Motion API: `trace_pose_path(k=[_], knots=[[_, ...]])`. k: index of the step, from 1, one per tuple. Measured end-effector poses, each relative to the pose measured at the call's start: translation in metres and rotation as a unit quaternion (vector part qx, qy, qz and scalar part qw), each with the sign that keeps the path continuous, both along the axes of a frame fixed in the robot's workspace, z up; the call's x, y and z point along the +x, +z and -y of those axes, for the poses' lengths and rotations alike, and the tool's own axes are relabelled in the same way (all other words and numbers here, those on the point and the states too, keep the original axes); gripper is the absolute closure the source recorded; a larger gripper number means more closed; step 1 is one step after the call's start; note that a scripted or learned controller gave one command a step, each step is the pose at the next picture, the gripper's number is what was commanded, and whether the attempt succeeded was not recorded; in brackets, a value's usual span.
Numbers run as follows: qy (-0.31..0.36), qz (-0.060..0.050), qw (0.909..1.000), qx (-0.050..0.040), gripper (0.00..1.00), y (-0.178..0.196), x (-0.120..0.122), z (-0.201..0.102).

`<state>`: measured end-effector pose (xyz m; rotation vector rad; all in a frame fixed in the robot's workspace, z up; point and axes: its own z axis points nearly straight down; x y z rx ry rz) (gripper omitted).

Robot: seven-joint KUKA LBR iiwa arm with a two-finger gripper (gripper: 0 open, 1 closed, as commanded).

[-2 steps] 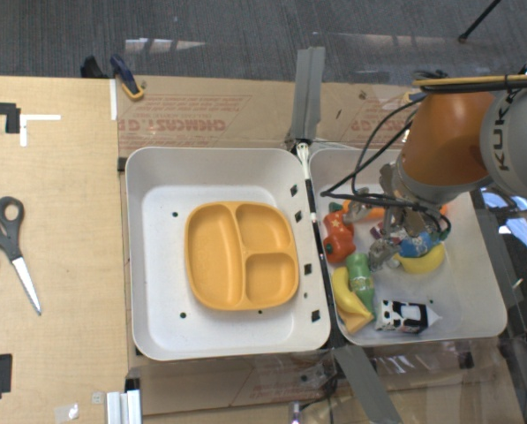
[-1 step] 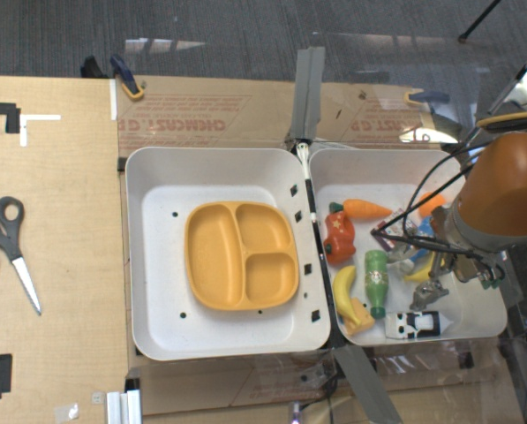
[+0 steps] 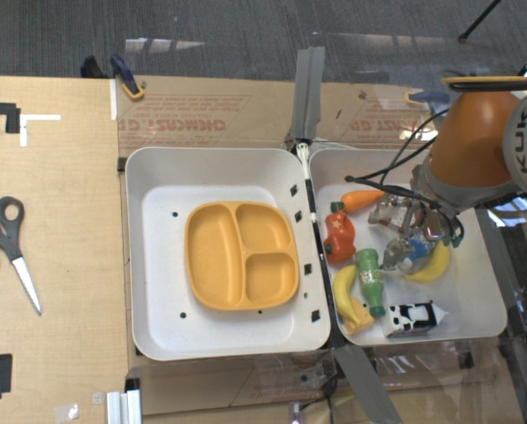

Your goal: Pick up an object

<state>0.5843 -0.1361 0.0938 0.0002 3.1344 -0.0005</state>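
- Pincer (image 3: 402, 247) hangs low in the right shallow white bin (image 3: 488, 312), under the grey arm's orange band (image 3: 475, 140); you cannot tell how its grip stands, because metal parts and cables clutter it.
- You see a yellow banana (image 3: 432, 264) touching the pincer's right side, curved, with its long axis running up to the right.
- Just left of the pincer, a green plastic bottle (image 3: 369, 276) lies with its long axis nearly along the bin's depth, one end towards the front wall.
- A second yellow banana (image 3: 347, 299) lies beside that bottle, long axis likewise front to back.
- An orange carrot (image 3: 362, 200) points left near the back, and a red pepper-like toy (image 3: 338, 235) sits below it.
- A black-and-white cow-patterned block (image 3: 413, 318) rests near the front.
- Your left white bin (image 3: 148, 237) carries a yellow three-compartment plate (image 3: 241, 254).
- Mirrored printing shows on the cardboard (image 3: 192, 113) behind; I cannot read it with confidence.
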Motion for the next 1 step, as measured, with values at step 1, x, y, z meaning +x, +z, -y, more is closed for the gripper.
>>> trace_pose_path(k=[1], knots=[[0.033,-0.002,0.9994,-0.0003,0.00,-0.0001,-0.0449,0.0857]])
